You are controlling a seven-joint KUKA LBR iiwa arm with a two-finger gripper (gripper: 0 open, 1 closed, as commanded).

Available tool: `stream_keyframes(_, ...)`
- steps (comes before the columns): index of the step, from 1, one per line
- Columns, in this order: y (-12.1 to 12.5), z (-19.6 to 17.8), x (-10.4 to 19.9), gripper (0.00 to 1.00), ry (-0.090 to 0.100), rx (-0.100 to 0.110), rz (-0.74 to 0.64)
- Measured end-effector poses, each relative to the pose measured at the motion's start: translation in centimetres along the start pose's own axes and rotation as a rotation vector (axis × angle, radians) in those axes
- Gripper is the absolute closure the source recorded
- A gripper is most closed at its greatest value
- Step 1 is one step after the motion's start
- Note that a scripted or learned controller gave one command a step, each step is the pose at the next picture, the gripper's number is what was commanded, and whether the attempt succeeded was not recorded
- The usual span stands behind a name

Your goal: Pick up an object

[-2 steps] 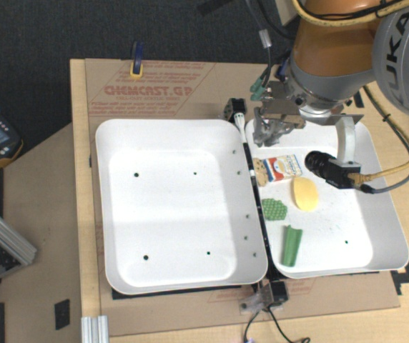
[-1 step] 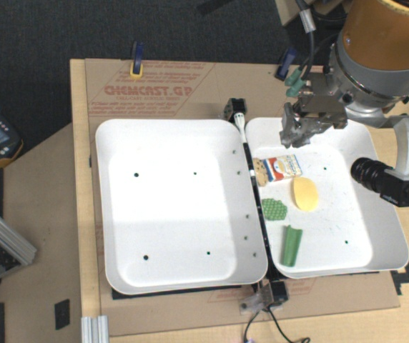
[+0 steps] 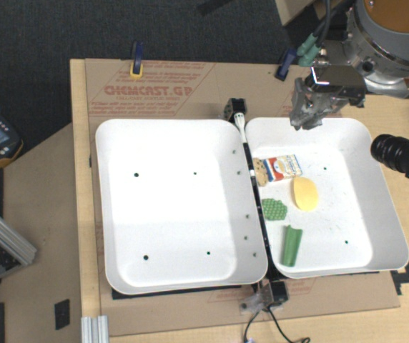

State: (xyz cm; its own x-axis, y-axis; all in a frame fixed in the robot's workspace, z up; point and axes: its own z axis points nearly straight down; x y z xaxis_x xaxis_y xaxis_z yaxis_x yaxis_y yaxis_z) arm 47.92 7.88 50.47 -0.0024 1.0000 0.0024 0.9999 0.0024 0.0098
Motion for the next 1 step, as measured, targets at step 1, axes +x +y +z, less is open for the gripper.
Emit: stream_keyframes(1,0.04,-3.22,5.97,1.00,0.000,0.003,-0.005)
